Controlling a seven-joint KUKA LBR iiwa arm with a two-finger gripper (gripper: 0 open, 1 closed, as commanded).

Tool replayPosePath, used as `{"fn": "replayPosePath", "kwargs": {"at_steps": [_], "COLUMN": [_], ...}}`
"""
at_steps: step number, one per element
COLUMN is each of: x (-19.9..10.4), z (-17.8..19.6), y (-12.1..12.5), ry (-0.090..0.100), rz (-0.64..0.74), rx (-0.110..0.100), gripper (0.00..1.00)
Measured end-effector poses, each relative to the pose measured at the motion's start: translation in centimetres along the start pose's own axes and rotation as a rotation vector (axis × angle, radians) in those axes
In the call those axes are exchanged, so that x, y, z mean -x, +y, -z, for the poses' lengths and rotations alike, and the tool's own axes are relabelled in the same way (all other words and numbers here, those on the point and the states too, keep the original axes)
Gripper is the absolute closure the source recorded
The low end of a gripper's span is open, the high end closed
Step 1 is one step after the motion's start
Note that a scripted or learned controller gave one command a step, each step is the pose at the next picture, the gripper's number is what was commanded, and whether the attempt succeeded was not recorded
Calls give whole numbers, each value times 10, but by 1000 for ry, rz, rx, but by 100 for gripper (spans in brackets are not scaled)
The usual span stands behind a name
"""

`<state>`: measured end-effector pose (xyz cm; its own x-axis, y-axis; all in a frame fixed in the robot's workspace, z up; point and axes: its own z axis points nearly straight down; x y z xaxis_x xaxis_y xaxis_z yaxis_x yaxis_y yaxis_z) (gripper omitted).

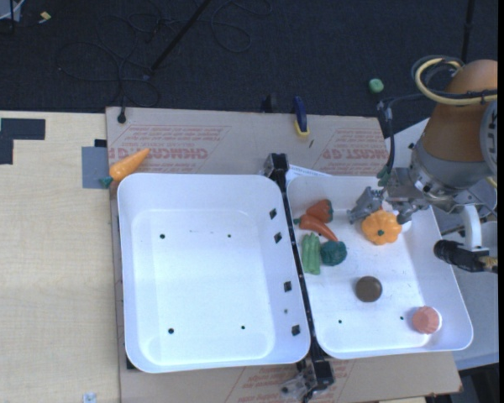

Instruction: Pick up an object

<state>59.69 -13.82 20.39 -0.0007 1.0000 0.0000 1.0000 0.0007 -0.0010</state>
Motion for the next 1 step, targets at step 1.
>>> {"fn": "replayPosePath", "kwargs": {"at_steps": [1], "x": [52], "z": [-121], "y": [4], "ry": [-1], "rz": [-4], "rx": [-4], "gripper": [0]}}
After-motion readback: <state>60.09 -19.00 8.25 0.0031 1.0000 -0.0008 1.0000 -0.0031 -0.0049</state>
